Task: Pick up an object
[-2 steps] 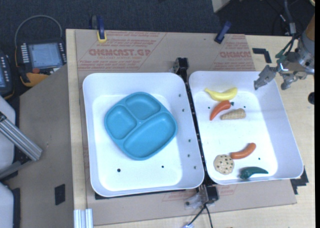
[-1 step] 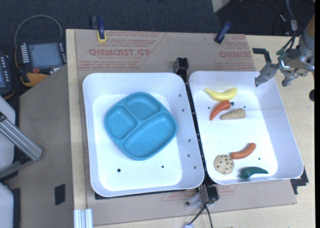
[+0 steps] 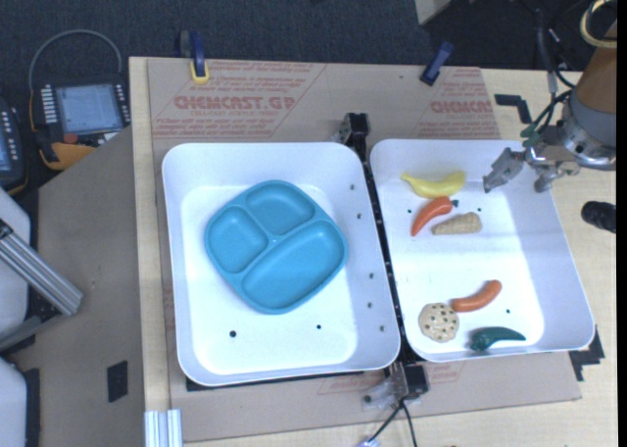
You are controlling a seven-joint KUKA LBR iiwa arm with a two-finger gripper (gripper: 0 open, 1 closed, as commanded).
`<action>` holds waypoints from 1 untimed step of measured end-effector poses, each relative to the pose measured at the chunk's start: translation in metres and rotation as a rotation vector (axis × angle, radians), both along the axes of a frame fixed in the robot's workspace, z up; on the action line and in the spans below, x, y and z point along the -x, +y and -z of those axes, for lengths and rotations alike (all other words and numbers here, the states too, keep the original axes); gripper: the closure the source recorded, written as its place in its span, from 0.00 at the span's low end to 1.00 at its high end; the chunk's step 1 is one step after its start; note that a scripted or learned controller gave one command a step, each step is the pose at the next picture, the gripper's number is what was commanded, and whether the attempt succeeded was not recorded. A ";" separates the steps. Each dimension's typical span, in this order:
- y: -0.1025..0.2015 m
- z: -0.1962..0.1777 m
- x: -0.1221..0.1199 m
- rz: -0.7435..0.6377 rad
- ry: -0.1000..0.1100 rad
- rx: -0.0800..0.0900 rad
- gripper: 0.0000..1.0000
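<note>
White bin (image 3: pixel 563 239): banana (image 3: pixel 434 182) beside end effector (image 3: pixel 519 173)

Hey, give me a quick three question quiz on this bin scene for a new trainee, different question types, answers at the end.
1. True or false: the blue plate lies in the left bin.
2. Which item lies nearest the gripper? A) cookie B) banana C) green pepper
3. Fill in: the sausage lies in the ____ bin.

Key: 1 true. 2 B. 3 right; the right bin also holds a chili and a bread piece.
</note>
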State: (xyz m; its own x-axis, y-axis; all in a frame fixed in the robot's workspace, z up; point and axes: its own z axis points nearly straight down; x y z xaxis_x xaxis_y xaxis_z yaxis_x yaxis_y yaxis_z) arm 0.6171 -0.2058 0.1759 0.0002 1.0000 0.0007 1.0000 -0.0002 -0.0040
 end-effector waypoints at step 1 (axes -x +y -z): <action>-0.008 0.047 0.005 0.000 -0.001 0.000 0.00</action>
State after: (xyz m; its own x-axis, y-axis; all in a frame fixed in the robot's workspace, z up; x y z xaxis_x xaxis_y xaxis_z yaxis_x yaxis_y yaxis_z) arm 0.6118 -0.2135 0.1290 0.0002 1.0000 0.0010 1.0000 -0.0002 -0.0028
